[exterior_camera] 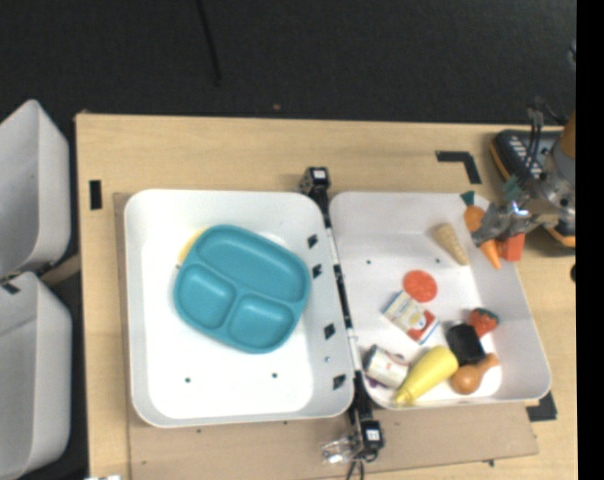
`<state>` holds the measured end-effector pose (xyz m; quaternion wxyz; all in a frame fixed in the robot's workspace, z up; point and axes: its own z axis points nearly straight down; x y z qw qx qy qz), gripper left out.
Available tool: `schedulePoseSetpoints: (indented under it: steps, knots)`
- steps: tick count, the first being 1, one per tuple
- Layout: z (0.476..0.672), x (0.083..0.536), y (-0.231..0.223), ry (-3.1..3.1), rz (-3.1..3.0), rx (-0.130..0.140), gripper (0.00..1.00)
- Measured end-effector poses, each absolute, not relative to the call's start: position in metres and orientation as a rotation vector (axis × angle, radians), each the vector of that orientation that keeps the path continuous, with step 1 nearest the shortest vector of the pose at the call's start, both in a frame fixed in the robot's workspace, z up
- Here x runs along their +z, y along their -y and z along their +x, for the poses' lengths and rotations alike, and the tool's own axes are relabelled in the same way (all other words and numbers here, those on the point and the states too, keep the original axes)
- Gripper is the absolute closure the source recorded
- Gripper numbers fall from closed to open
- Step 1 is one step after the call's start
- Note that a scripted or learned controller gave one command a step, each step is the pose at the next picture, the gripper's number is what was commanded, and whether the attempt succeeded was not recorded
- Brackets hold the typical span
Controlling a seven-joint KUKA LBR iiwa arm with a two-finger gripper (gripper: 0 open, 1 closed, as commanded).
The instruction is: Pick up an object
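Note:
My gripper reaches in from the right and hangs over the right rim of the right bin. An orange carrot-like piece lies right under it at the rim, partly covered by it. I cannot tell whether they touch. Further into that bin are a beige cone, a red-orange disc, a small white carton, a black and red item, a yellow corn-shaped piece, a brown-orange bulb and a white can.
The left bin holds a teal divided plate with something yellow peeking out at its upper left. A clip-lined divider joins the two bins. Bare wooden bench surrounds them. White padded shapes stand at the far left.

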<state>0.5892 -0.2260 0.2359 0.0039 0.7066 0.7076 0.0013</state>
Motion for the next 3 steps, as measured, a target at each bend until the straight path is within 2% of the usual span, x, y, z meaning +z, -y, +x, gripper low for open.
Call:
schedulePoseSetpoints:
  steps: [2,3]
  knots:
    - [0.633,0.233,0.145,-2.226,2.214,0.003,1.0]
    - [0.647,0.231,0.086,-2.227,2.212,0.004,1.0]
